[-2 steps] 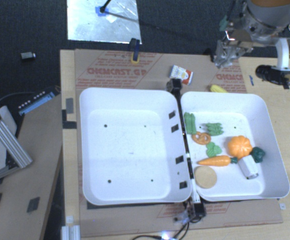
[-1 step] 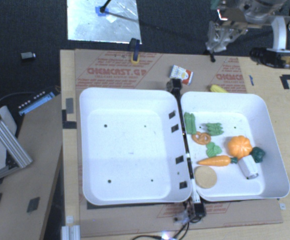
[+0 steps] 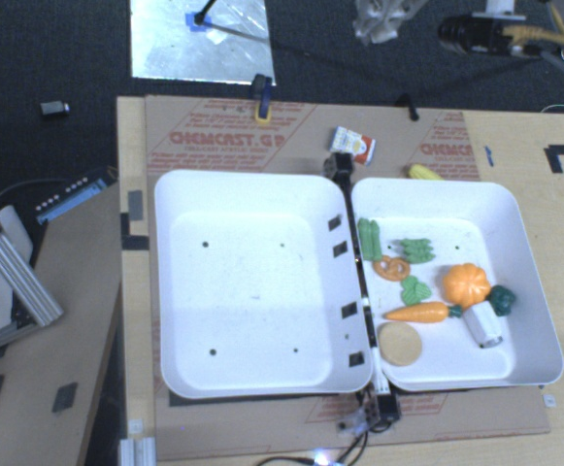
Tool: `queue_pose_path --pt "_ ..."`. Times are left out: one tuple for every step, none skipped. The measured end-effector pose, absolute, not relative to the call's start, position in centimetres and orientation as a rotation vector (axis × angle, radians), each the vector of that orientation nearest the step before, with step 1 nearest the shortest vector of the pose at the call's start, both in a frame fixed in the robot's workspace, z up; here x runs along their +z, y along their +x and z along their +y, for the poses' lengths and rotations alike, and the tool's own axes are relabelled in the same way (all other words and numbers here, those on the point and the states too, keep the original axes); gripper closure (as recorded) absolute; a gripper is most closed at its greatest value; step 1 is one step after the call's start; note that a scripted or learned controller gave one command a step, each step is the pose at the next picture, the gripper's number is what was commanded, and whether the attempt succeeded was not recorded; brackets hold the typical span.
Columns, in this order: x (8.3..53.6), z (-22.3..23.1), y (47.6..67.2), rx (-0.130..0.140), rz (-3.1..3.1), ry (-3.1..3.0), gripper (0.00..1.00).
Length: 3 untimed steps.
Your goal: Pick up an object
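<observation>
The right bin holds several toy foods: an orange pumpkin, a carrot, a round tan cookie, a pretzel, a long green pod, green beans, a small green leaf, a dark green piece and a white cylinder. My gripper hangs blurred at the top of the view, well beyond the far edge of the bench and far from all the objects.
The left bin lies beside the right one. A yellow item and a small white-and-red carton lie on the cardboard behind the bins. A yellow clamp sits at the bench's far edge.
</observation>
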State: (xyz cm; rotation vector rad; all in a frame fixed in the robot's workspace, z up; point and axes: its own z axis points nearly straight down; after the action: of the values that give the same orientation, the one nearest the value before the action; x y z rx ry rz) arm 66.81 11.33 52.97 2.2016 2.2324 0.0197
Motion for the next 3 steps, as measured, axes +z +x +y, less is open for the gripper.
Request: queue_pose_path --pt "52.9 -0.7 66.5 0.001 2.208 2.229 1.0" --pt "31.8 3.6 66.1 -0.016 2.235 2.223 1.0" --pt "35.1 11.0 66.9 0.009 2.233 2.208 1.0"
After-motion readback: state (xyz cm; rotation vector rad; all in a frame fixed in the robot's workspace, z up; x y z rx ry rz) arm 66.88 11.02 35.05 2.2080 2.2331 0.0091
